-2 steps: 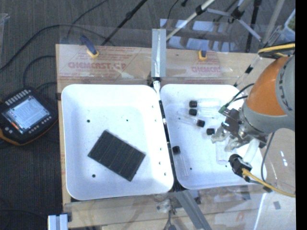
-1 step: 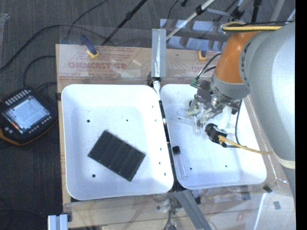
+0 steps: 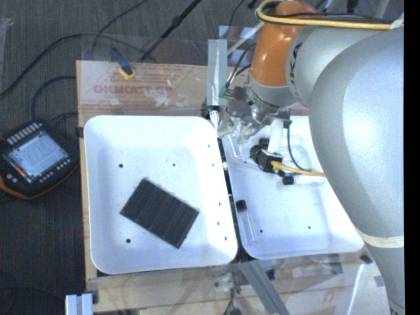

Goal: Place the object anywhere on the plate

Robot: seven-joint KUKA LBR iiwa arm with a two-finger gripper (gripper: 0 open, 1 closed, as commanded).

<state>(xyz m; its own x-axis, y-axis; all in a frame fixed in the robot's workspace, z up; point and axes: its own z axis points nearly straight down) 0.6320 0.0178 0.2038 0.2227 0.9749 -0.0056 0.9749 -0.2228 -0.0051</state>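
Grey arm (image 3: 354, 110), smooth and bulky with an orange band, looms over the right white bin (image 3: 308, 235), gripper (image 3: 246, 120) at its far-left corner, grip state impossible to tell; flat dark ribbed rectangular plate (image 3: 159, 213) lies tilted in the left bin (image 3: 111, 149).

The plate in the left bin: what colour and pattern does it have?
Dark grey, near black, with ribbed panels; seen in the camera view.
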